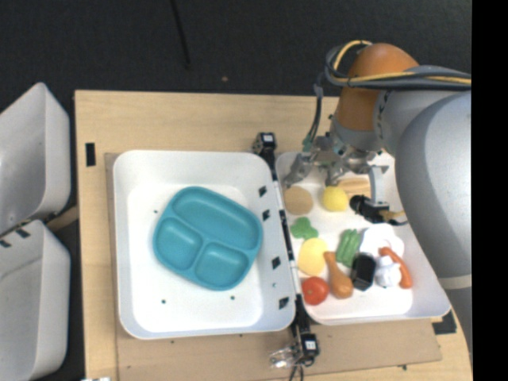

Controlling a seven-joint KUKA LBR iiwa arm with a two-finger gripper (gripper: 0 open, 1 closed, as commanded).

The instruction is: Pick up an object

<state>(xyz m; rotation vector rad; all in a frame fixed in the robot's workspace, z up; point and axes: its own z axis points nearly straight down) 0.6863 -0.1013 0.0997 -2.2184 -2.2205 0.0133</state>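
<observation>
My gripper (316,173) hangs over the back of the right bin (425,296), its fingers spread open with nothing between them. Just below it lie a tan round piece (299,201) and a yellow lemon (336,199). Further forward in the same bin are a green leafy piece (303,229), a yellow fruit (313,254), a red tomato (315,290), a brown drumstick (338,276), a green vegetable (348,246), a black block (363,270) and a white-and-orange toy (390,268).
The left bin (135,292) holds a blue divided plate (208,237). The rims of the two bins meet in a ridge (279,228) with black clips. The grey arm (432,165) covers the right bin's back right corner. White padded shapes (28,173) stand at the far left.
</observation>
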